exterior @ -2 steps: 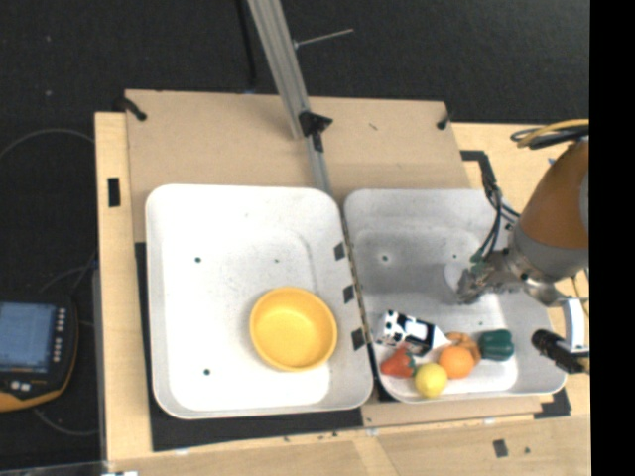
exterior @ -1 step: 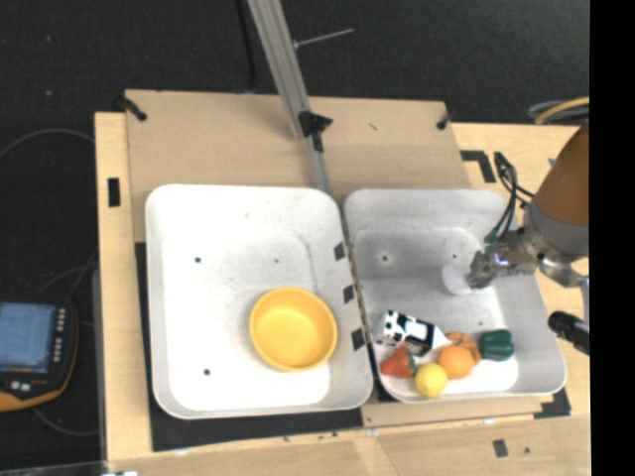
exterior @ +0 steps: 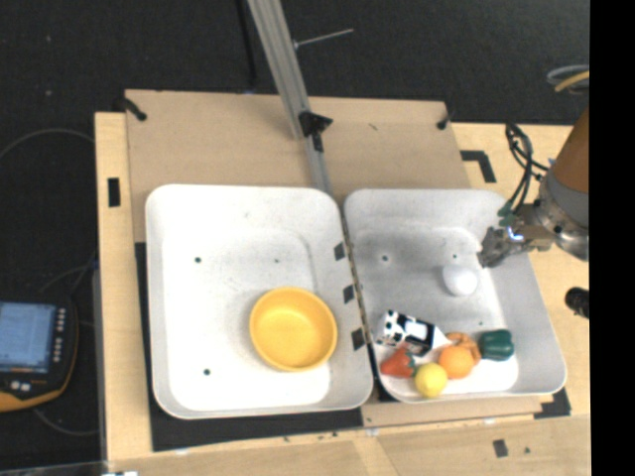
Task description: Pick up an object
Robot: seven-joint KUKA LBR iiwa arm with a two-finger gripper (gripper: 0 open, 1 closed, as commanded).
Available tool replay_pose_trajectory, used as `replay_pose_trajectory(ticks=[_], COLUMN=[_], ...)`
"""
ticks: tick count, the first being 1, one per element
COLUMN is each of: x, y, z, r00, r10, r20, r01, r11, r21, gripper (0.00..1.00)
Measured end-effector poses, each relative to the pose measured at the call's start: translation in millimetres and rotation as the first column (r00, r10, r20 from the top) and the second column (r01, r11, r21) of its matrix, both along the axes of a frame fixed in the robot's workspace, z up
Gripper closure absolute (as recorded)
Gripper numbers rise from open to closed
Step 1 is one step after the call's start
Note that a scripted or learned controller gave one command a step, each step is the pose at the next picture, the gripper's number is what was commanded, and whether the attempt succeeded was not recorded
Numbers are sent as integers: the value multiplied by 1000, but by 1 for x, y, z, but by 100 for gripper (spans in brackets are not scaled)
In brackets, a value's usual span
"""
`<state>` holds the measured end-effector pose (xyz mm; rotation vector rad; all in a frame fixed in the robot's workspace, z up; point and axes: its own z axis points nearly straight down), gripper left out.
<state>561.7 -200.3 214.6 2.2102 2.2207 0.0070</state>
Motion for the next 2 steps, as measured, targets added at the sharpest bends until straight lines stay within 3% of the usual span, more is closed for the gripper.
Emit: replay_pose_trajectory(ticks=[1, 2], x=[0, -6], y=[-2, 50], z=[-10, -15], r00=[1000, 1000], r10=[-1, 1], r20=[-10, -8], r01=[1, -1], r11=[1000, 1000], r21=[1, 3], gripper=[100, 100])
